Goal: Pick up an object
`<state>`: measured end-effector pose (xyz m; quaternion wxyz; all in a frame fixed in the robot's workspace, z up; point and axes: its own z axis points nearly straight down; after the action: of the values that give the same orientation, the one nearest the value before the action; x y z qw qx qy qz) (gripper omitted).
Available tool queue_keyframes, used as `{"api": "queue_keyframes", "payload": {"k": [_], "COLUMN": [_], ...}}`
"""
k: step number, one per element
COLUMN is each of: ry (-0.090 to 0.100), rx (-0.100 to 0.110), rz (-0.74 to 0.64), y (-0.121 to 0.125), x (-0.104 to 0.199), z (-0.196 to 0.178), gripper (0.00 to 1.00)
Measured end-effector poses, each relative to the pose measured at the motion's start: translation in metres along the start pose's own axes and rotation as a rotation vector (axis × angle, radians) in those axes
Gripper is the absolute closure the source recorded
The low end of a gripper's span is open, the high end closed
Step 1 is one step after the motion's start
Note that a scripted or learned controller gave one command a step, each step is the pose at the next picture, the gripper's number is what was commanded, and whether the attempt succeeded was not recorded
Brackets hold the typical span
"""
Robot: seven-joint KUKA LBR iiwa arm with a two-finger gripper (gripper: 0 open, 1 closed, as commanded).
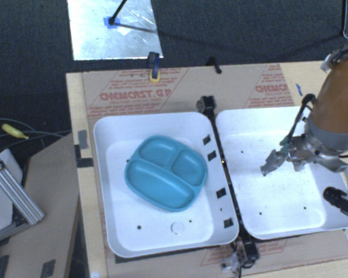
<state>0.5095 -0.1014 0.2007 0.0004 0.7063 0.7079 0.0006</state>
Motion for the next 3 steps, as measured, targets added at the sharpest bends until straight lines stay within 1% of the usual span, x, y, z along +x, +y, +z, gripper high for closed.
{"api": "queue_keyframes", "payload": {"k": [1, 2, 3], "ry": [0.004, 0.001, 0.003], "rx": [0.0, -0.005, -0.022], "rz": [-0.012, -0.006, -0.007], "y": [0.024, 0.078, 0.124], "x": [0.1, 0.124, 0.169], "z": [0.017, 0.016, -0.185], "gripper": [0.0, 0.0, 0.0]}}
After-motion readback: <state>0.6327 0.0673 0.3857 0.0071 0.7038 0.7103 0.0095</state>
